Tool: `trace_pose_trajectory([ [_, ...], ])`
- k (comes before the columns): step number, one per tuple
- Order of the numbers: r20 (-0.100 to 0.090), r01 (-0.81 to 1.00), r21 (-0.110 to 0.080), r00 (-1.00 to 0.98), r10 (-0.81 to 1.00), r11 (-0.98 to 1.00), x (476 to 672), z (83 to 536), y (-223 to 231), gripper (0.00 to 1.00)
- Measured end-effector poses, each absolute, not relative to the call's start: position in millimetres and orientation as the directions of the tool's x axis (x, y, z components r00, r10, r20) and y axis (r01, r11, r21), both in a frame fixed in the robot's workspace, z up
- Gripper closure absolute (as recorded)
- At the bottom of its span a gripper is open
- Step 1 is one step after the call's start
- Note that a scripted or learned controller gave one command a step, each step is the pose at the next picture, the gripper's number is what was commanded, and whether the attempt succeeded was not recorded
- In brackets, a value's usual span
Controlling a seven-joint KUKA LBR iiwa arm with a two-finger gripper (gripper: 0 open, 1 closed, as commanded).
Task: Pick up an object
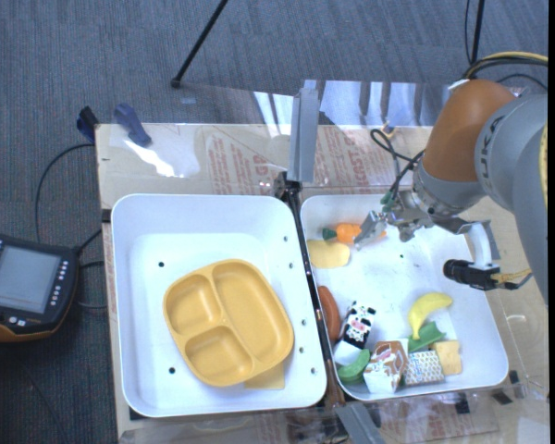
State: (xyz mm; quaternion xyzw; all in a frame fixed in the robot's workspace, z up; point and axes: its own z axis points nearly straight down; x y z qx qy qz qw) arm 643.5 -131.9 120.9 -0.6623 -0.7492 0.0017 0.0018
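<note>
My gripper (374,228) hangs low over the far left part of the right bin (462,248), its tip right beside a small orange toy carrot (349,233) with a green end. Whether it touches the carrot I cannot tell. Just in front of the carrot lies a pale yellow flat piece (328,254). Nearer the front of this bin lie a reddish-brown sausage (328,311), a cow-patterned carton (357,324), a yellow banana (428,309), a green piece (354,369), two small printed boxes (385,366) and a tan cracker (450,357).
The left bin (148,239) holds a yellow divided plate (227,322). An upright grey post (304,141) stands behind the wall between the bins. The middle of the right bin, around the arm, shows bare white floor.
</note>
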Motion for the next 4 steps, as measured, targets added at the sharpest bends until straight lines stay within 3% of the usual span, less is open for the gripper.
trace_pose_trajectory([
  [1,0.005,0.959,-0.009,-0.284,0.959,0.284,642.4,82,-91,0.00],
  [2,0.003,0.938,-0.007,-0.346,0.938,0.346,643.0,91,-90,0.00],
  [3,-0.001,0.935,0.004,-0.353,0.936,0.353,646.4,189,-69,0.00],
  [4,0.009,0.873,-0.014,-0.487,0.873,0.487,640.5,81,-90,0.00],
])
